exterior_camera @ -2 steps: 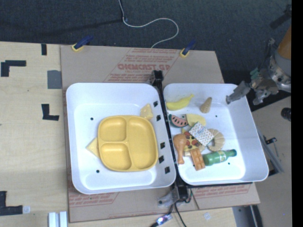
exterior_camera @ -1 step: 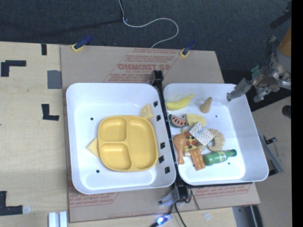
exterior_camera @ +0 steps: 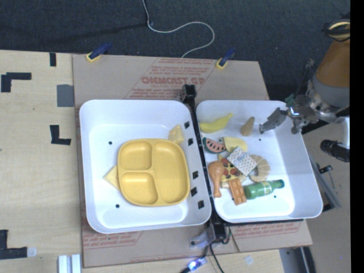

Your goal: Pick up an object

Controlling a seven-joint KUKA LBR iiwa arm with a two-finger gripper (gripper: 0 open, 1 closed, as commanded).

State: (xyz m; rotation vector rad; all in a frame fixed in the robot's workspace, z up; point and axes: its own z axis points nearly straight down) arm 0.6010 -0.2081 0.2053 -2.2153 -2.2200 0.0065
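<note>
My gripper (exterior_camera: 280,121) hangs over the right bin's (exterior_camera: 301,169) far right part, fingers spread apart with nothing between them. Nearest to it is a small tan piece (exterior_camera: 247,127), lying just to the camera's left of my fingertips and standing a little apart from everything else, its long axis running roughly toward the bin's far wall; I judge it the easiest thing to take, since a short move leftward and down would put my fingers either side of it. Farther off, toward the bin's near side, the pile is crowded: a green bottle (exterior_camera: 263,189) lies on its side with its long axis across the bin, touching an orange carrot-like piece (exterior_camera: 238,193), with a checked block (exterior_camera: 243,162) and a watermelon slice (exterior_camera: 214,145) packed close by. A yellow banana (exterior_camera: 216,122) lies beside the dividing wall. Beyond that, in the left bin (exterior_camera: 99,152), sits a yellow divided plate (exterior_camera: 153,172), well apart from me
</note>
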